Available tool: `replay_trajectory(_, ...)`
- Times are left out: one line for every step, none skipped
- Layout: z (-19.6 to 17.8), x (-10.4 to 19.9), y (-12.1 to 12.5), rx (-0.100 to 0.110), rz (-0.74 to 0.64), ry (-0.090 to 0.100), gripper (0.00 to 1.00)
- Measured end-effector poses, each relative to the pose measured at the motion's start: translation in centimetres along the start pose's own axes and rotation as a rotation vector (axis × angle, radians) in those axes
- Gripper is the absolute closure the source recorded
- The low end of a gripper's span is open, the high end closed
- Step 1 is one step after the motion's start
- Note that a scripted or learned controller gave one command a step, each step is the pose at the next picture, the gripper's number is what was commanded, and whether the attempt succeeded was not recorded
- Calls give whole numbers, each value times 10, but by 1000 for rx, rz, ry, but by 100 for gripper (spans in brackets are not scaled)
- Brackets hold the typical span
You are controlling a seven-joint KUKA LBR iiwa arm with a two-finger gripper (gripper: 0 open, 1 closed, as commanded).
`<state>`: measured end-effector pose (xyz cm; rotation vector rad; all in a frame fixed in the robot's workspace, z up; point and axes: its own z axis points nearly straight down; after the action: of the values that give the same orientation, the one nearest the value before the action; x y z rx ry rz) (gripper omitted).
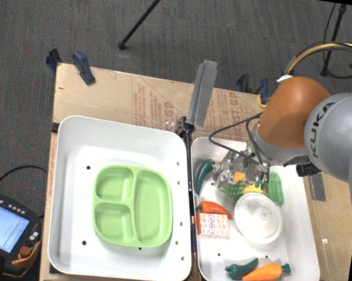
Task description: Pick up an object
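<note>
1. Yellow-and-green toy piece (246, 188): lies in the right bin (308, 247), touching the upper-left rim of the white bowl (258, 218), and appears to be the object nearest the tool.
2. Gripper (242, 175): hangs directly over that piece, just up-left of the white bowl. Whether it is released or clenched cannot be told; metal parts and clutter blur together there.
3. Relation governing the next move: the piece sits straight below the gripper, so a vertical descent, not a sideways shift, seems called for. Its long axis cannot be made out.
4. Neighbours crowding the target: a dark green vegetable (204, 171) left of the white bowl; a ribbed green one (276, 187) above it.
5. Farther off: an orange carton (214, 224) left of the white bowl, a carrot (266, 272) below it.
6. Left bin (71, 153): holds a green divided plate (133, 205), well apart from the white bowl.
</note>
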<state>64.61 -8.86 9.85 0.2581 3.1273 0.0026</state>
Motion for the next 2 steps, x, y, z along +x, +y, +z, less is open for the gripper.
replay_trajectory(1, 0, 0, 0, -1, 1, 0)
replay_trajectory(-10, -1, 2, -1, -5, -3, 100)
